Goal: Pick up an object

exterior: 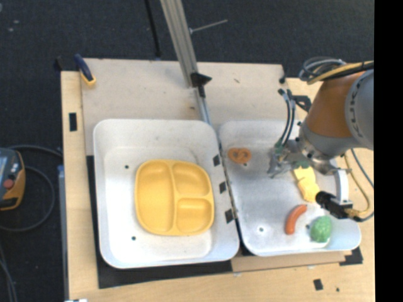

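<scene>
While the arm (pixel 334 115) reaches in from the right of the frame, its hand (pixel 281 159) hangs low over the upper part of the right bin (pixel 264 231). Hand is dark and seen from above; whether it is wide or narrow, cannot tell. Nothing visibly held.

Candidates, all in the right bin:
- brown piece (pixel 238 155), upper left of that bin, just left of the hand, near the bin wall.
- yellow block (pixel 306 182), just below and right of the hand, partly under the wrist.
- red sausage (pixel 295 219), lower centre-right.
- green lump (pixel 321 229), lower right corner, near the sausage.

Left bin (pixel 113 244) carries a yellow tray (pixel 174 195), well apart from the hand.

Risks, as judged:
- Hand sits between brown piece and block, over bare floor; a straight descent likely closes on nothing.
- Brown piece lies near the wall; a finger may strike the rim or push it into the corner.
- Block is partly hidden by the wrist, so an off-centre grip may flick it aside.
- Cables (pixel 291 115) hang by the wrist; could snag on the bin edge.
</scene>
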Robot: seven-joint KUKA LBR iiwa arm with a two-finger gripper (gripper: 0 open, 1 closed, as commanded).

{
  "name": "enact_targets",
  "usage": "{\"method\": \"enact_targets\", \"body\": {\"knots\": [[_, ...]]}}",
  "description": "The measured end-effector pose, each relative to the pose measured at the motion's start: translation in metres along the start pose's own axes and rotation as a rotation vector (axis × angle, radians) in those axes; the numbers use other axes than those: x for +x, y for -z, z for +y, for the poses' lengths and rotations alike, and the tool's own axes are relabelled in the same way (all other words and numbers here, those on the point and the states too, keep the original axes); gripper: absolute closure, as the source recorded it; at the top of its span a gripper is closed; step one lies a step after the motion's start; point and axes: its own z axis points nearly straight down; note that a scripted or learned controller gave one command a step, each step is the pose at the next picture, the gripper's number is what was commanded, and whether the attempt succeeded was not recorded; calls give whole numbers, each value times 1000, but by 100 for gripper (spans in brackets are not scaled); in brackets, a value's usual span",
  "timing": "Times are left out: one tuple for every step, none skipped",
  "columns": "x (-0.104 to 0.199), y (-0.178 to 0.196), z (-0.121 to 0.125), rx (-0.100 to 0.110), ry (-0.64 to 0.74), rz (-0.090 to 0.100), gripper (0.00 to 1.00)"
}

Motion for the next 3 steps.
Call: {"method": "enact_targets", "body": {"knots": [[-2, 44, -2, 0, 0, 0, 100], [-3, 96, 0, -2, 1, -1, 100], [52, 99, 15, 3, 5, 3, 100]]}}
